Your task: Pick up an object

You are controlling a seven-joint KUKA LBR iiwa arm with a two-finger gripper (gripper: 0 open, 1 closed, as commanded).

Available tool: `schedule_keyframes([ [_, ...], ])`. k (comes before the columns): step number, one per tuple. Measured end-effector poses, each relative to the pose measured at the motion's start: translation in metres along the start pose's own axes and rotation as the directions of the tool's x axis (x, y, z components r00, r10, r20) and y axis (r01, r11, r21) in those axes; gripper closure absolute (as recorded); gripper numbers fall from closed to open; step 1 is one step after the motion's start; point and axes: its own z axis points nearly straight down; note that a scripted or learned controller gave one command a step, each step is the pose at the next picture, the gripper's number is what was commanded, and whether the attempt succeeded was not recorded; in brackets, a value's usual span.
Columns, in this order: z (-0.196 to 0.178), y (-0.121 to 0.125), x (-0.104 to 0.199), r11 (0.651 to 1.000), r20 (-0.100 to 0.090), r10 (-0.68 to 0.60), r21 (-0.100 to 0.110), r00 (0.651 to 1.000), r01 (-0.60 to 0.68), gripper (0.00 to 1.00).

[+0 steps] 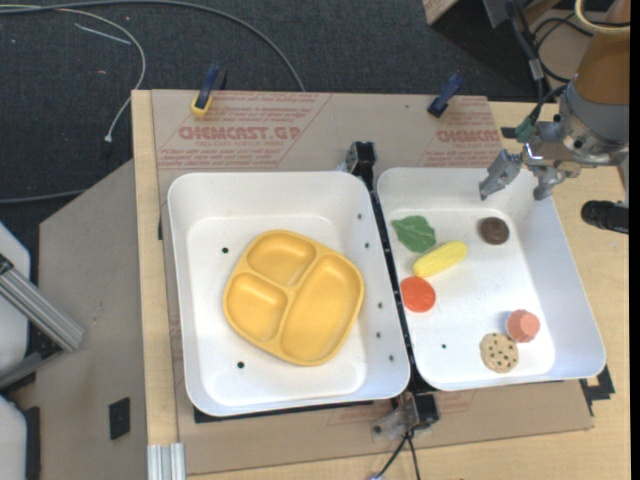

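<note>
The right bin [560,268] holds several small items: a green leaf-shaped piece [414,232], a yellow corn cob [440,259], an orange-red round piece [418,295], a dark brown round piece [493,230], a pink piece [523,324] and a speckled cookie [498,352]. My gripper [520,182] hangs above the bin's far edge, up and to the right of the brown piece. Its two fingers are spread apart with nothing between them.
The left bin [195,268] holds a yellow divided plate [292,296]. Blue clamps [208,88] [445,95] sit on the cardboard's far edge. A black clip [361,155] joins the bins at the back. Cables run over the dark floor behind.
</note>
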Motion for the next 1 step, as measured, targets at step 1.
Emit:
schedule_keyframes([
  [1, -0.0091, 0.0026, 0.0007, 1.000, 0.003, -0.003, -0.015, 1.000, 0.004, 0.00],
])
